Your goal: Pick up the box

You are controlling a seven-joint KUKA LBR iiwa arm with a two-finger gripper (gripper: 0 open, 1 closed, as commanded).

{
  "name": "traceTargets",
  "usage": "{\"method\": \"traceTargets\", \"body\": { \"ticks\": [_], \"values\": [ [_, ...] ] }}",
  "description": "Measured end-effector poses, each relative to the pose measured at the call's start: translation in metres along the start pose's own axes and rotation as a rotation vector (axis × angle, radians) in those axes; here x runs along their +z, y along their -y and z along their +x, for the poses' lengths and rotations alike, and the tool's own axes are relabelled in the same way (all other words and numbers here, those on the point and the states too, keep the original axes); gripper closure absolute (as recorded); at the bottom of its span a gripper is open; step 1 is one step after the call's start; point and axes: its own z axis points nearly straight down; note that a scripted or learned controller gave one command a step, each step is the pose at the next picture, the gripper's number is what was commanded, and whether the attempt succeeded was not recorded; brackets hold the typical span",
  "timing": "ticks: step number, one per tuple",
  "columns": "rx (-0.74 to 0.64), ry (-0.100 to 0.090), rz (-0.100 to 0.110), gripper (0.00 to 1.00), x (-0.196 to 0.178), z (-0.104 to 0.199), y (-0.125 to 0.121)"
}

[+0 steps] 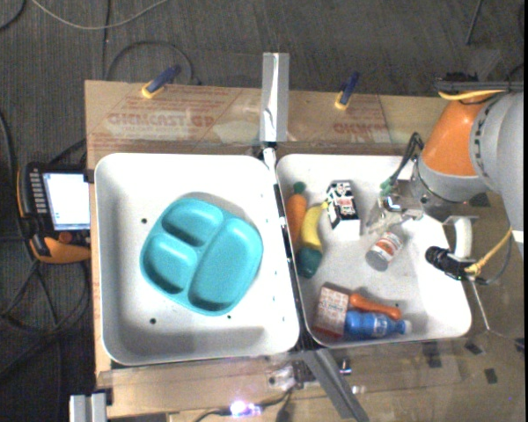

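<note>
The counter (pixel 202 117) is a brown board printed with faded red lettering, and it sits on a dark grey carpeted floor (pixel 70 25) crossed by loose cables (pixel 66 11). Two clamps with yellow and blue handles (pixel 161 81) grip its far edge at about 11 and 1 o'clock, and a metal post (pixel 275 95) stands between them at 12 o'clock, right above the seam where the bins meet. At 9 o'clock, off the counter's edge, a handheld pendant with a lit screen (pixel 62 202) lies on the floor.

The left bin (pixel 123 323) carries a turquoise divided tray (pixel 202 253) near its middle. The right bin (pixel 440 319) holds the clutter: an orange carrot (pixel 297 214) and a yellow and green piece (pixel 311 236) lie along its left wall, a small black and white carton (pixel 341 200) sits just beside them toward 12 o'clock, and a clear bottle with a red cap (pixel 383 249) lies tilted near the centre. The box (pixel 332 309), brownish with a pale label, rests at the bin's 7 o'clock corner, touching a blue bottle (pixel 374 326) and an orange marker-like item (pixel 377 307).

The grey arm with its orange band (pixel 449 143) comes in at 3 o'clock. The hand (pixel 394 207) hangs over the right bin just above the clear bottle, well apart from the box; whether it is wide or narrow I cannot tell.
</note>
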Motion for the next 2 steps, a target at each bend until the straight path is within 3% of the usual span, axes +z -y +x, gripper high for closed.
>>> {"method": "traceTargets", "body": {
  "ticks": [1,2],
  "values": [
    [0.0,0.0,0.0,0.0,0.0,0.0,0.0],
    [-0.106,-0.004,-0.031,0.0,0.003,-0.022,0.032]
  ]
}}
